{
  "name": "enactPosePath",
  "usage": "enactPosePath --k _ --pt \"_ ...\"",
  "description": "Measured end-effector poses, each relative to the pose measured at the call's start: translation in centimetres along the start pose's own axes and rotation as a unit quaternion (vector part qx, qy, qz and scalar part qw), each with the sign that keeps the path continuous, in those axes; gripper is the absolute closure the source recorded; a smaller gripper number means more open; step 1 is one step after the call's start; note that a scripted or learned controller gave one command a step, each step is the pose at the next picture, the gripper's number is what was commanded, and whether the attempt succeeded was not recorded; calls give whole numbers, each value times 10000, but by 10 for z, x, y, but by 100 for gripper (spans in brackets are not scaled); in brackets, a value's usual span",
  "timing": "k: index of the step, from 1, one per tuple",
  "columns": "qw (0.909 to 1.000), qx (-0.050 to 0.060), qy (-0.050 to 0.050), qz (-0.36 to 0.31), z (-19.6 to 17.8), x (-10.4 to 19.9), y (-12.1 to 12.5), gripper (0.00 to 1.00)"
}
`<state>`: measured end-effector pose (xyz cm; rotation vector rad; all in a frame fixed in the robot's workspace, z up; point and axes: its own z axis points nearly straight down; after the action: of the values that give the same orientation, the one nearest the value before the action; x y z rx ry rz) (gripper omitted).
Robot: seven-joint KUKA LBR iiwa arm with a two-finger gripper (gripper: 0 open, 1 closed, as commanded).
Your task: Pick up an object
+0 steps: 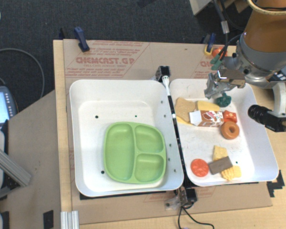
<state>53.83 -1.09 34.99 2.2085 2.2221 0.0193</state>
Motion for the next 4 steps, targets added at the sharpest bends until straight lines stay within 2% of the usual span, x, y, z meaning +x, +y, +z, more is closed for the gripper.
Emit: enactPosePath --k 1,2,3,4 --pt "10000 82 3 -7 -19 55 -61 100" --pt "9999 166 -21 43 160 46 -65 100" --pt "10000 64 -11 44 141 47 -60 100" --pt "10000 14 19 -15 27 121 -57 100"
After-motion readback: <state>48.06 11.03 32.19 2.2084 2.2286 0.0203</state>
